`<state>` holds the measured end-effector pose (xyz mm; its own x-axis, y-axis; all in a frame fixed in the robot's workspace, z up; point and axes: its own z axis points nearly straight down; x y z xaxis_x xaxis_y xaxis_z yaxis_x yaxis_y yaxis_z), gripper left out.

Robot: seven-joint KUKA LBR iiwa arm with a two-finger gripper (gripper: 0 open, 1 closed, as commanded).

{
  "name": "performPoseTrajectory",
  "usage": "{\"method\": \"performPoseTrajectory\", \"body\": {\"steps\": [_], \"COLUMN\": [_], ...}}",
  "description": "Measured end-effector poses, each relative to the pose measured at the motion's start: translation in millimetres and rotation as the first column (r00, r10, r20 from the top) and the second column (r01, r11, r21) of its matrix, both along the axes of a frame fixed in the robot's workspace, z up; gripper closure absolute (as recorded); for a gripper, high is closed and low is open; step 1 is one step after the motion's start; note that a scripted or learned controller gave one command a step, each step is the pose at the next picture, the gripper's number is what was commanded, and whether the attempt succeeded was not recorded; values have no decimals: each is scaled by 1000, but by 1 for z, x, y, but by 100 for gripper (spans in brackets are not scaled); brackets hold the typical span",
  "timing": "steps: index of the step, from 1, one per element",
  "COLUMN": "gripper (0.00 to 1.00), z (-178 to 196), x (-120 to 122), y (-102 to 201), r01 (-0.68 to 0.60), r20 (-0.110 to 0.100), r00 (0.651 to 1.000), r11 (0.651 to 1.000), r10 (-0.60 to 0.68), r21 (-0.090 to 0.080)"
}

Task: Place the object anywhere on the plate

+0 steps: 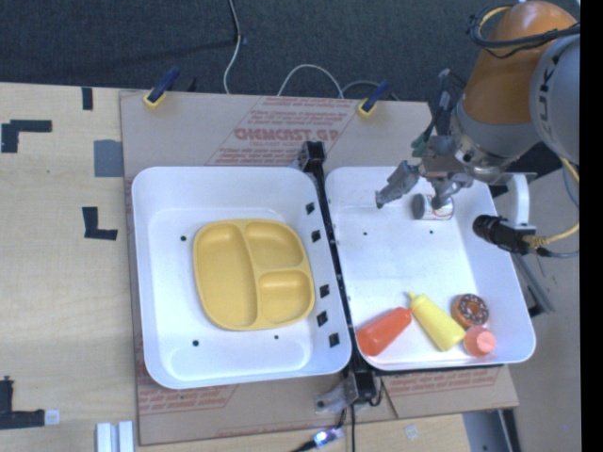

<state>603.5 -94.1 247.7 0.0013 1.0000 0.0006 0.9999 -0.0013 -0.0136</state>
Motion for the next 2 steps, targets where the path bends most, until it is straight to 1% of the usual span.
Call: {"method": "performPoseTrajectory", "body": {"steps": [1,2], "gripper": [0,0], "z": [7,-38], "x": [2,1], "y": [0,5], "r01": [-3,-3], "r20": [12,8], "r00": [1000,1000], "r11": [1000,1000], "r10": [3,3], "r21": [-1,-1]}}
